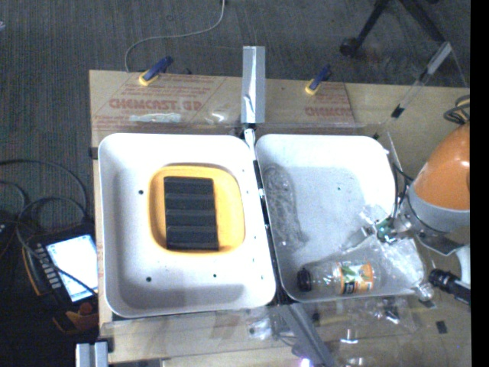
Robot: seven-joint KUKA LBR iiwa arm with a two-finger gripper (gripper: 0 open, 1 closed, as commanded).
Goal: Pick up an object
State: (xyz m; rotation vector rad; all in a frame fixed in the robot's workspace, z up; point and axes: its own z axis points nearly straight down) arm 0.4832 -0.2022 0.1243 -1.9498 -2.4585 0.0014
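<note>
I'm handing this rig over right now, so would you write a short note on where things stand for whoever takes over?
Arm: reaches in at the right edge of the right bin; its orange band sits above that bin's right rim. Whether the hand is open or shut cannot be told.
Things: a plastic bottle lies on its side along the right bin's near edge. A yellow tray with a black ridged insert rests in the left bin.
Done: nothing is seen lifted.
Left: grasp and lift an object.
</note>
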